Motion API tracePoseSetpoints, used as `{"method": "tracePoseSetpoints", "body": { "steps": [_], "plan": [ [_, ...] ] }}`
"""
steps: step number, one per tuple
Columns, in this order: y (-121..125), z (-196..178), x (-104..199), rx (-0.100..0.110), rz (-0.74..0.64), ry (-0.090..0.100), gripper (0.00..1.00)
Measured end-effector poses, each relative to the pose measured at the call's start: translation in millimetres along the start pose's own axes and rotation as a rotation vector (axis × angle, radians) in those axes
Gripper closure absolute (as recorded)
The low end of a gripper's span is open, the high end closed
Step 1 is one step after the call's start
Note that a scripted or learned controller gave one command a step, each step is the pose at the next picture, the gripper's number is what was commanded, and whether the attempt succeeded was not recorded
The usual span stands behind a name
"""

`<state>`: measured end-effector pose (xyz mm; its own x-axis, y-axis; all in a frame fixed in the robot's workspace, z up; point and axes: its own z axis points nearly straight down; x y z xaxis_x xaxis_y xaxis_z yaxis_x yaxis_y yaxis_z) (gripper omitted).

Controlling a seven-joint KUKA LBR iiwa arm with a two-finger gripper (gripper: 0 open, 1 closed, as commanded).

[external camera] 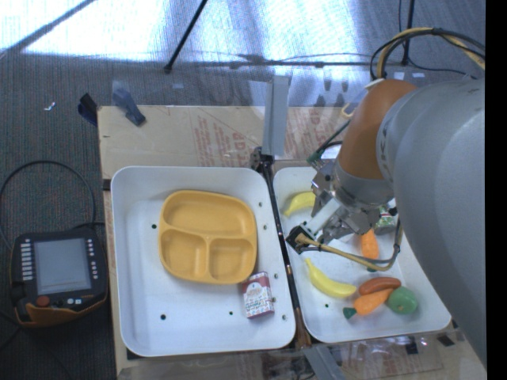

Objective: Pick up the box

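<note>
Nearby, the box (257,294) lies beside a yellow tray (209,236); the end effector (317,232), grip unreadable, hovers over 2 bananas (329,281).

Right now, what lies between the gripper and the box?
In the camera view, the bins' adjoining rims separate the gripper from the box; otherwise bare white floor.

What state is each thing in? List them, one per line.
box: lying in the left bin, near its right wall, beside the tray, ungripped.
yellow tray: flat in the left bin, its compartments bare.
gripper: low over the right bin, away from the box.
bananas: one lying under the arm, another behind it.
carrot: lying in the right bin's front part.
</note>
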<state>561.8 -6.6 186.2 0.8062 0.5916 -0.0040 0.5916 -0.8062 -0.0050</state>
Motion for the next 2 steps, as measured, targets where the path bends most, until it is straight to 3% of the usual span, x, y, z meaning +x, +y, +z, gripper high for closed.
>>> {"method": "tracePoseSetpoints", "body": {
  "steps": [1, 2],
  "plan": [
    [-1, -8, 0, 0.005, -0.003, -0.006, 1.0],
    [-55, -155, 12, -0.003, 0.429, 0.0, 1.0]
  ]
}}
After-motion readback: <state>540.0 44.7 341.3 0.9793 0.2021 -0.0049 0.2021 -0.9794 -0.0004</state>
